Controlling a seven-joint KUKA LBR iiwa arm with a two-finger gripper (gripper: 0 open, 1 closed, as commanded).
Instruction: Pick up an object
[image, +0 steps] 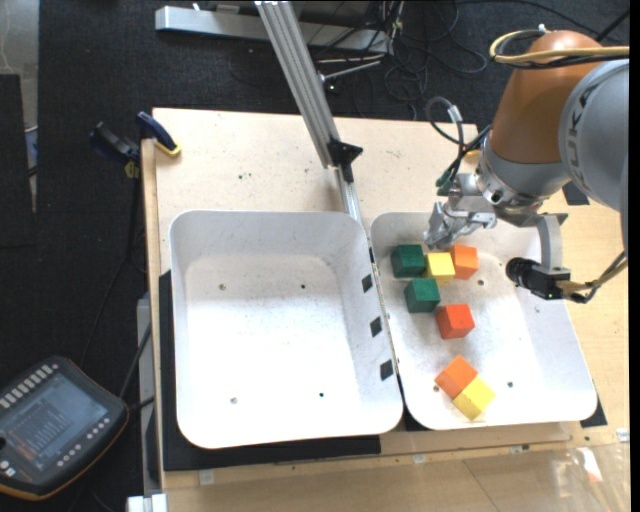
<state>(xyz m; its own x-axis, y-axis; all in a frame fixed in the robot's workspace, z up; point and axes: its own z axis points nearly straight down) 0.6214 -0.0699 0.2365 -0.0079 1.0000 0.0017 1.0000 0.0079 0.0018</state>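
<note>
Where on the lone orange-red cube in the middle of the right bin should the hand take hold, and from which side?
Best from straight above, closing on two opposite flat side faces of the orange-red cube. It sits flat on the floor of the right white bin with open space on most sides; only the dark green cube sits near its upper left, so the near and far faces probably give the most room.

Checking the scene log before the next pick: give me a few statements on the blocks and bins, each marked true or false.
1. All blocks lie in the right bin. True.
2. The gripper is above the left bin. False: it is over the right bin's far end, by the yellow block.
3. Two green blocks lie there. True.
4. The near yellow block sits alone. False: it touches an orange block.
</note>
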